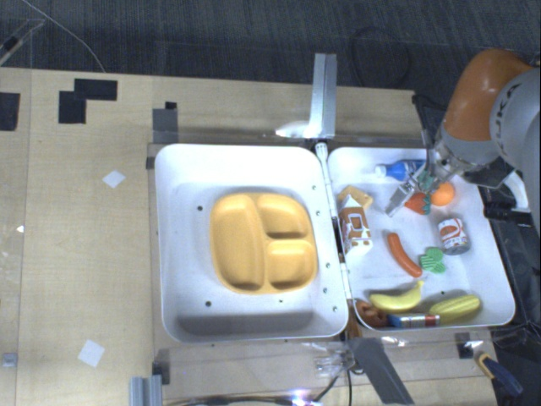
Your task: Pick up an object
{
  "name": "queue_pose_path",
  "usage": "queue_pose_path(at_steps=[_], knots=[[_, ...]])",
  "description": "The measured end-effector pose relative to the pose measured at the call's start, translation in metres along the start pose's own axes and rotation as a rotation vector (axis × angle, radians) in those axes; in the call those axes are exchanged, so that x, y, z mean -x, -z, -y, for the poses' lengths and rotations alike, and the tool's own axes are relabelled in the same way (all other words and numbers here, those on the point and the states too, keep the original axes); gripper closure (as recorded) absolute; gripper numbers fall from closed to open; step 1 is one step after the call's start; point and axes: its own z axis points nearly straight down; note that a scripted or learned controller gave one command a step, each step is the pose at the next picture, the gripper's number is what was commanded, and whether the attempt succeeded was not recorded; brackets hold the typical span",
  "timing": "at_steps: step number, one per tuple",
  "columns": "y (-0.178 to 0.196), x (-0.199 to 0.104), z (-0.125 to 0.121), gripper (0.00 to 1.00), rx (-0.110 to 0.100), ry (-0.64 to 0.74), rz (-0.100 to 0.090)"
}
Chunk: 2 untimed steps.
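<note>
Tool (409, 194) low in the right bin (505, 271), metal fingers spread apart, nothing between them. Touching its tip: an orange-red carrot-like toy (417, 202), with a round orange ball (442, 194) just beyond. Behind the tool, a blue-capped white bottle (394, 171). Left of it, a small carton (355, 223), print unreadable. Nearer me: glossy sausage (403, 253), labelled can (452, 234), smooth banana (397, 298). Left bin (182, 227) holds a moulded yellow tray (261, 241).

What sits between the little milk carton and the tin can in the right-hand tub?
In the camera view, a long orange-red toy sausage lies slantwise on the white bin floor between the small brown-and-white milk carton and the red-and-silver tin can, touching neither.
</note>
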Motion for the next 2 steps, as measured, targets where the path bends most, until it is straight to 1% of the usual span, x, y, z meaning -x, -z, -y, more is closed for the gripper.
queue_pose_path(at_steps=[1, 2], knots=[[-0.009, -0.058, -0.002, 0.0, 0.055, 0.093, 0.029], [-0.007, -0.069, -0.001, 0.0, 0.053, 0.012, 0.041]])
